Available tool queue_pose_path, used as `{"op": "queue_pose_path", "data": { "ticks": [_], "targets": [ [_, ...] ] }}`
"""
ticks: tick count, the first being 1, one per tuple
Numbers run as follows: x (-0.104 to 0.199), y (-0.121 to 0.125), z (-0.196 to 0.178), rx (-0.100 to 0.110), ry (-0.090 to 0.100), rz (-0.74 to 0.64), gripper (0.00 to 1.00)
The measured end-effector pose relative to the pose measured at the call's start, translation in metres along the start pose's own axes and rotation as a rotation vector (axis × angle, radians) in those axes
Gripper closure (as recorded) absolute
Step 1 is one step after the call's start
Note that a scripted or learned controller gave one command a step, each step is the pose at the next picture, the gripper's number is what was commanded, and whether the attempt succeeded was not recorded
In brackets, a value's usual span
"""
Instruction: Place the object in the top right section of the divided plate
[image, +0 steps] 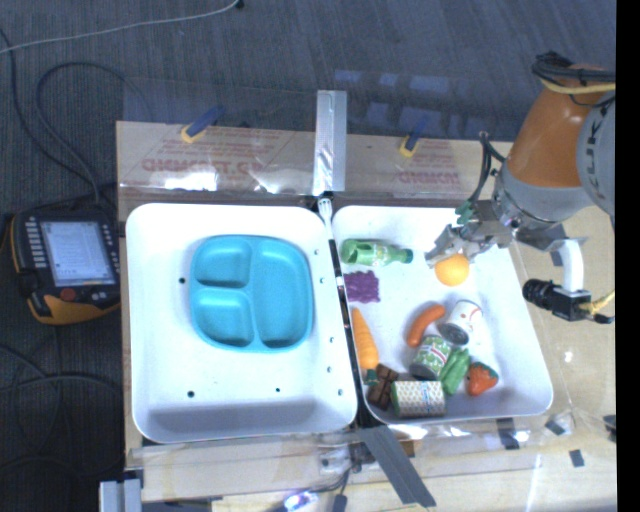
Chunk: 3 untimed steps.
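Observation:
A blue divided plate (251, 292) lies in the left bin (160, 380); its top right section (282, 276) holds nothing. My gripper (462, 243) hangs over the upper part of the right bin (520, 340). A small yellow-orange fruit (453, 270) lies right under its tip, touching or nearly touching it. I cannot see whether the fruit is gripped or just resting on the bin floor.
The right bin also holds a green bottle (375, 253), purple grapes (362, 287), a carrot (365, 341), a white can (463, 318), a green can (434, 355), a strawberry (483, 378) and another can (416, 398). A ridge (338, 300) separates the bins.

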<state>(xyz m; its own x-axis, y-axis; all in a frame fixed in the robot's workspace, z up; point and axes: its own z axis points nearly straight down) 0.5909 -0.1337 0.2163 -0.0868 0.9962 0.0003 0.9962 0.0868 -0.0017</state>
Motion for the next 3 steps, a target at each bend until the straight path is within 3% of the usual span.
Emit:
{"op": "queue_pose_path", "data": {
  "ticks": [1, 2, 3],
  "targets": [
    [0.095, -0.007, 0.005, 0.0, 0.0, -0.135, 1.0],
    [0.168, -0.069, 0.03, 0.004, 0.0, -0.086, 1.0],
    [0.233, -0.051, 0.032, 0.002, -0.001, -0.23, 1.0]
  ]
}}
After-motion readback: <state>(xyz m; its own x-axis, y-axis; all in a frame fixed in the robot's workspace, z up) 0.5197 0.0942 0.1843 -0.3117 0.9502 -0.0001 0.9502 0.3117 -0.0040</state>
